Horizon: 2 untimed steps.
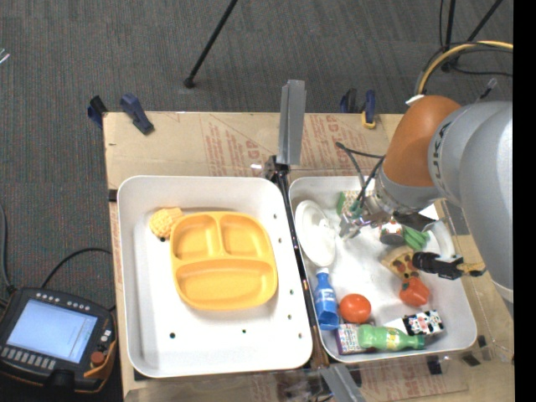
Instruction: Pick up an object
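My gripper [358,219] is low in the upper middle of the right bin [465,308], under the arm's orange band [419,145]. It sits just right of a white bowl [314,229] and beside a small green item [347,200]. Further objects in this bin are a blue bottle [325,300], a red tomato [356,308], a green bottle with a purple label [378,338], a black-and-white carton [423,323], a red pepper-like toy [413,292], a tan toy slice [399,262] and a green piece [416,239]. Nothing is visibly held.
The left bin [138,308] holds a yellow divided tray [224,258] with a yellow corn-like toy [165,221] at its upper left corner. A grey upright post [291,124] stands behind the seam between the bins. A teach pendant [54,333] lies at the lower left.
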{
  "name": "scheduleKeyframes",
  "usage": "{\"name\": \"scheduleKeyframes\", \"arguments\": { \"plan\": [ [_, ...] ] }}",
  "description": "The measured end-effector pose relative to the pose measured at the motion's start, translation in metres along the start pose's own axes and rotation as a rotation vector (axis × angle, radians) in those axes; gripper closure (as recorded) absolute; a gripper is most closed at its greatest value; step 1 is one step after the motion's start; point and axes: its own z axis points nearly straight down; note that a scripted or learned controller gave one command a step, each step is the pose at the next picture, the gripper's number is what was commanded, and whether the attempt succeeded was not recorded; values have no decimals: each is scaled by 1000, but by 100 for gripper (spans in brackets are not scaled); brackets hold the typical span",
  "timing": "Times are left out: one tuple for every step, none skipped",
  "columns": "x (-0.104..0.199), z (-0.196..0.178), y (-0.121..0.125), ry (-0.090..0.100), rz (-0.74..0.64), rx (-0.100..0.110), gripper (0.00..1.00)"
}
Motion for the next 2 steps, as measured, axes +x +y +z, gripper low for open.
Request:
{"name": "scheduleKeyframes", "arguments": {
  "plan": [
    [-84,-25,-73,-1,-184,-1,100],
    [-66,2,-10,2,179,3,100]
  ]
}}
